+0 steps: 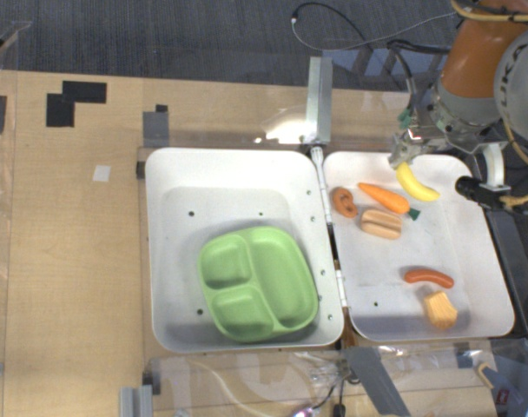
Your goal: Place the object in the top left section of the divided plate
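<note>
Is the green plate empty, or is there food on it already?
Empty. All three sections of the green plate show bare green. The carrot and banana lie in the right bin.

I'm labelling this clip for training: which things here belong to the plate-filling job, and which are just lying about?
Part of the job:
green divided plate in the left bin
gripper
banana, right at the gripper, likely the object

Lying about, in the right bin:
carrot
hot dog bun
donut
sausage
cheese wedge
</note>
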You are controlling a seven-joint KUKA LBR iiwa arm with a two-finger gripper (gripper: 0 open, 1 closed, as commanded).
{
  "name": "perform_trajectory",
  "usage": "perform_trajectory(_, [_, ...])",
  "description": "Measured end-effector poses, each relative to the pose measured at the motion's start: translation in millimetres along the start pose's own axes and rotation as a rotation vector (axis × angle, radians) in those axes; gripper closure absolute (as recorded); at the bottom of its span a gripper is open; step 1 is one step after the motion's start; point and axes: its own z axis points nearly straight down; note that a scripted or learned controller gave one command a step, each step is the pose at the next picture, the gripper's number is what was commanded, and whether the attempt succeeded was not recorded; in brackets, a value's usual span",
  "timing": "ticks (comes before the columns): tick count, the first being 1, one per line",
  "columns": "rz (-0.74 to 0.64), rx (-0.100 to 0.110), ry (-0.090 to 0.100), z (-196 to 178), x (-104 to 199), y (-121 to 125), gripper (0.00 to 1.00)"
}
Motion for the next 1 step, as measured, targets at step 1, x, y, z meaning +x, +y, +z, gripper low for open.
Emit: perform_trajectory(1, [0.114, 0.002, 0.001, 9.6, 62.2, 7.7, 1.0])
